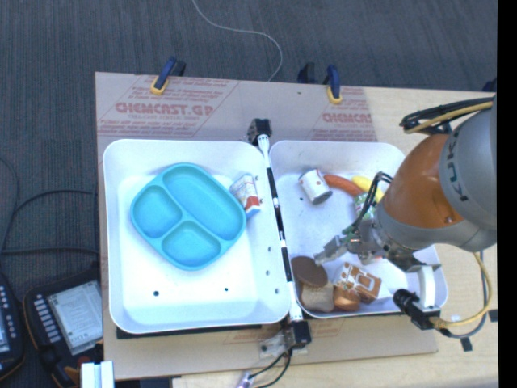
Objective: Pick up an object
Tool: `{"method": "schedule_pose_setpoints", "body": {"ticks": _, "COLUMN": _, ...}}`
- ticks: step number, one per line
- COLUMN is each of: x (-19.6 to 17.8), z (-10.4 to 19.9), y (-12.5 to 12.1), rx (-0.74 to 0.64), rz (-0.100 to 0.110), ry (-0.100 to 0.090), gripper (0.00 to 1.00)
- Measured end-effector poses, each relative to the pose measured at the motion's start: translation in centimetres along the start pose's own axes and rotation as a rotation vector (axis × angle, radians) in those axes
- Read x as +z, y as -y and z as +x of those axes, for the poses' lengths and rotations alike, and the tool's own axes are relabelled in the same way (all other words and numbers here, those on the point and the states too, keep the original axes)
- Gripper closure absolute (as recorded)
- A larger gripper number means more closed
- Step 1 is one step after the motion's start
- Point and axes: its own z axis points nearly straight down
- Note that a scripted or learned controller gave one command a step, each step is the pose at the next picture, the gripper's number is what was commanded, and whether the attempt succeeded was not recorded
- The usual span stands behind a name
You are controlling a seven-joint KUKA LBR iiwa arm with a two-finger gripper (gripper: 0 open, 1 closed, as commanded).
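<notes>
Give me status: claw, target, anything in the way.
Claw low in right bin, fingers unclear, nothing seen held. Nearest: brown round piece and orange-white box at front edge. Arm overhangs bin's right side. Blue tray in left bin.

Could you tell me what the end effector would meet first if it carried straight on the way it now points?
Probably the brown round object by the right bin's lower-left corner: the end effector points down-left toward it. Depth is unclear.
</notes>
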Motion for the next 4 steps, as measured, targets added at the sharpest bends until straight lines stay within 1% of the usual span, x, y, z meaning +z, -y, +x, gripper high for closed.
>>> {"method": "schedule_pose_setpoints", "body": {"ticks": 1, "x": 2.1, "z": 1.4, "y": -2.8, "rx": -0.001, "rz": 0.006, "ry": -0.001, "gripper": 0.0}}
{"method": "schedule_pose_setpoints", "body": {"ticks": 2, "x": 1.9, "z": 1.2, "y": -0.1, "rx": -0.002, "rz": -0.006, "ry": 0.002, "gripper": 0.0}}
{"method": "schedule_pose_setpoints", "body": {"ticks": 3, "x": 0.9, "z": 1.2, "y": -0.2, "rx": -0.002, "rz": -0.006, "ry": 0.002, "gripper": 1.0}}
{"method": "schedule_pose_setpoints", "body": {"ticks": 4, "x": 0.9, "z": 1.2, "y": -0.2, "rx": -0.002, "rz": -0.006, "ry": 0.002, "gripper": 0.0}}
